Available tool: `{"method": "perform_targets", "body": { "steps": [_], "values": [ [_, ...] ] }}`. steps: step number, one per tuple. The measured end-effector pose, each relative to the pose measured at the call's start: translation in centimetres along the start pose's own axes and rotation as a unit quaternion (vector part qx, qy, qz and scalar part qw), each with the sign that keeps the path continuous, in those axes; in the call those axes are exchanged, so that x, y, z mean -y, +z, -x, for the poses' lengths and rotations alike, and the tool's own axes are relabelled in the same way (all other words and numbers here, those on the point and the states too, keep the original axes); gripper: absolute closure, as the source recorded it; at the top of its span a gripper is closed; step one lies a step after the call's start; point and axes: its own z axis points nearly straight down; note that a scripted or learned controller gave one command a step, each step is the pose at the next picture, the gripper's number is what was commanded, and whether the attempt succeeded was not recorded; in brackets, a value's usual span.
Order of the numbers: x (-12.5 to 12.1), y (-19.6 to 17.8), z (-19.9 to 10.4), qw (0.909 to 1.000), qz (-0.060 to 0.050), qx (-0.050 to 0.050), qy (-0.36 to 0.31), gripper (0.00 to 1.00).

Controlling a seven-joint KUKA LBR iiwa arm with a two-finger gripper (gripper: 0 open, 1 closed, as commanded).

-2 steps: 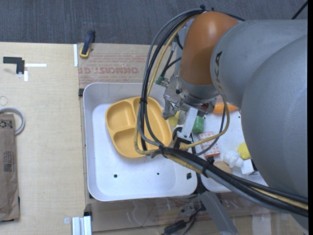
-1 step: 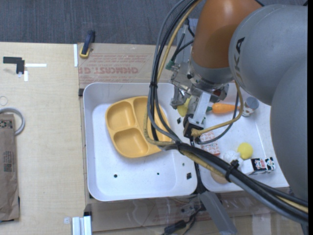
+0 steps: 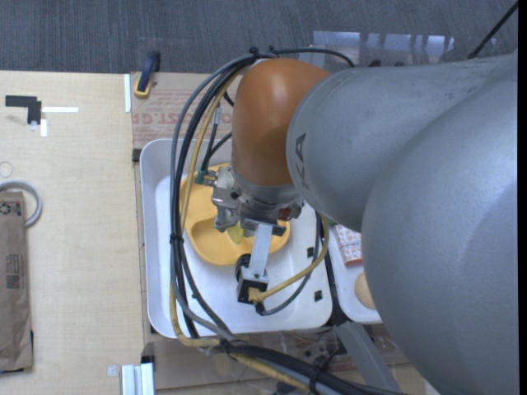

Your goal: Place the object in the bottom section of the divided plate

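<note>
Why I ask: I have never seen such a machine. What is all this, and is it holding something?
This is one picture, taken by a camera fixed above a bench and looking down at a slant. The big grey shape is a robot arm with an orange band, reaching in from the right. At its tip, the gripper hangs over a yellow divided plate, which lies in a shallow white bin. I cannot tell whether it holds anything. A brown paper bag lies at the far left.
</note>
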Motion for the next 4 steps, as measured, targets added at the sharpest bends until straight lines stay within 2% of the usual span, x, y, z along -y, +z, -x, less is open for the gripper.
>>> {"method": "perform_targets", "body": {
  "steps": [1, 2, 3, 4],
  "values": [
    [1.6, -3.4, 0.1, 0.996, 0.001, 0.0, 0.089, 1.0],
    [-5.5, 5.6, -3.1, 0.9787, 0.001, 0.0, 0.205, 1.0],
    [-12.0, 8.7, -4.8, 0.9745, 0.001, -0.001, 0.224, 1.0],
    [-7.1, 11.4, -3.6, 0.9861, 0.017, -0.014, 0.165, 1.0]
  ]
}}
